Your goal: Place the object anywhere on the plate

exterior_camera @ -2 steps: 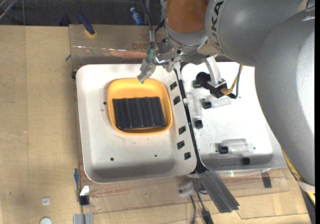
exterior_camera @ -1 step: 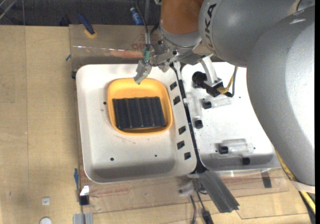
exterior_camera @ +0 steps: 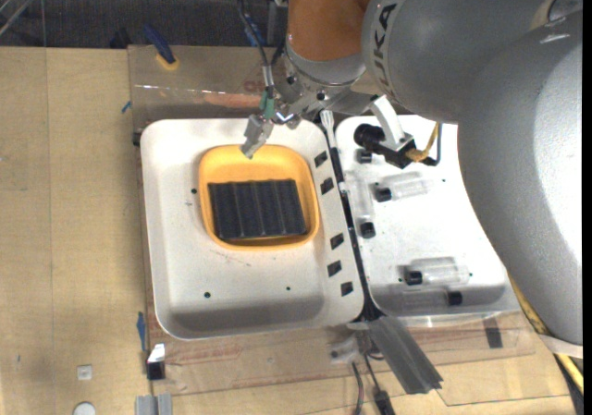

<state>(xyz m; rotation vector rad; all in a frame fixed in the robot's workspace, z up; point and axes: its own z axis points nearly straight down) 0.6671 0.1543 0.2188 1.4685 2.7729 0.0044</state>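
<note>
A yellow-orange plate (exterior_camera: 257, 162) with rounded corners lies in the left bin (exterior_camera: 176, 247). A black ribbed rectangular object (exterior_camera: 258, 209) lies flat on the plate, covering most of its middle and near part. My gripper (exterior_camera: 253, 141) hangs over the plate's far rim, just beyond the black object's far edge and apart from it. Nothing shows in the gripper. The grey arm with its orange band reaches in from the upper right and hides the far part of the right bin.
The right bin (exterior_camera: 462, 228) holds two small clear pieces, one near its middle (exterior_camera: 400, 189) and one near its front (exterior_camera: 431, 272). A ridge with several black clips (exterior_camera: 337, 239) divides the bins. Wooden bench top lies to the left.
</note>
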